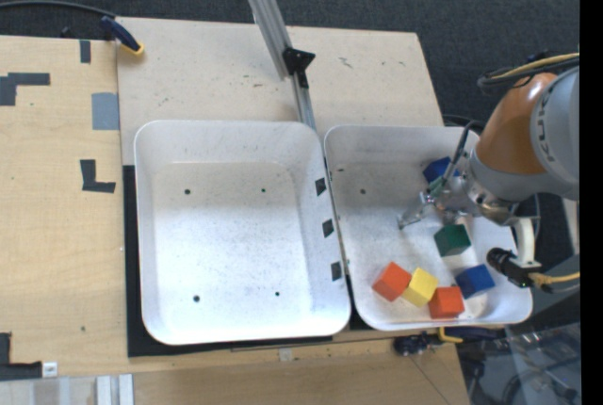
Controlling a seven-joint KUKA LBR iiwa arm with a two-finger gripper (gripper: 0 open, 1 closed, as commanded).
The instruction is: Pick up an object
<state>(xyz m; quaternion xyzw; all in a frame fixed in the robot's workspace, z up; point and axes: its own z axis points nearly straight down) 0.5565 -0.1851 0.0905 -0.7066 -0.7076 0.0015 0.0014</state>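
Observation:
My gripper (426, 207) is low inside the right bin (363, 158), near its middle, on the grey arm with the orange band (509, 135) that comes in from the right. A green block (452, 238) lies just right of and below the gripper tip, close to it. A blue block (436, 170) sits just behind the gripper, partly hidden by the wrist. Along the bin's front lie an orange block (391, 282), a yellow block (421, 285), a red-orange block (447, 301) and another blue block (476, 281).
The left bin (151, 205) stands beside the right one, the two sharing a raised rim in the middle. A slanted metal rail (268, 12) runs from the top down to the bins' junction. Cables (528, 276) hang off the arm at the right bin's edge.

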